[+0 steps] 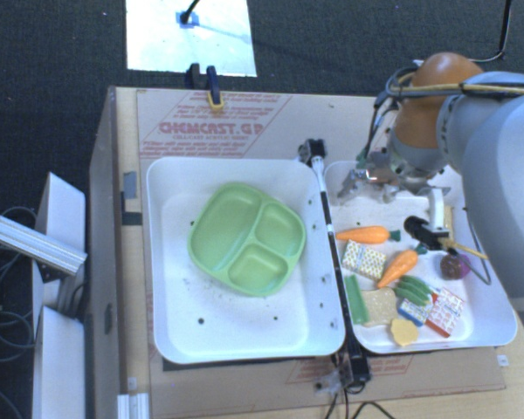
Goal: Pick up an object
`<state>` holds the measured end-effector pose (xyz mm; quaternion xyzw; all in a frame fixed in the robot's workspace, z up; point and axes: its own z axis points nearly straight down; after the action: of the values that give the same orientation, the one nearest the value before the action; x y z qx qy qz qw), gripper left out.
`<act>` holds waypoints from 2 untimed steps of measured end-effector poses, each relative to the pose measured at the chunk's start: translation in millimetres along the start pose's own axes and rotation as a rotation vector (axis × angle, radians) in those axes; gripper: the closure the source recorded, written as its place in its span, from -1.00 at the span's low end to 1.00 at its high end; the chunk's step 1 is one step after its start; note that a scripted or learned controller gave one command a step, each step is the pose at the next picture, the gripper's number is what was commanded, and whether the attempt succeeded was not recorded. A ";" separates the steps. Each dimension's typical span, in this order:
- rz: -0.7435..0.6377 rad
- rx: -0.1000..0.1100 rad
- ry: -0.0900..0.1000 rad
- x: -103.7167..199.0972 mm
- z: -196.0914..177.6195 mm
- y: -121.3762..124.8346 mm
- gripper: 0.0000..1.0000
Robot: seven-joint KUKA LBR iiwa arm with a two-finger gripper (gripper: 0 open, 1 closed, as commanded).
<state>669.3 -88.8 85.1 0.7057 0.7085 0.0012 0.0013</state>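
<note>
My gripper [368, 188] hangs over the far end of the right bin [498, 321], fingers spread open with nothing between them. Just in front of it lies an orange carrot [364, 234], pointing left to right. A second carrot [396, 267] lies slanted beside a checkered cracker [363, 258]. Nearer the front are a green bean [355, 299], a beige cracker [380, 304], a green pea pod [412, 288], a yellow piece [404, 332] and a red-and-white packet [445, 311]. A dark purple fruit [454, 266] sits at the right.
The left bin [170, 321] holds a green divided plate [247, 237] near its middle. A black rail [329, 243] runs between the two bins. The grey arm [498, 147] covers the right bin's far right corner.
</note>
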 end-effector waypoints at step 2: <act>0.003 0.000 -0.001 -11.5 -0.3 -0.1 -1.00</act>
<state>669.3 -100.3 85.4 0.7067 0.7075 0.0009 0.0016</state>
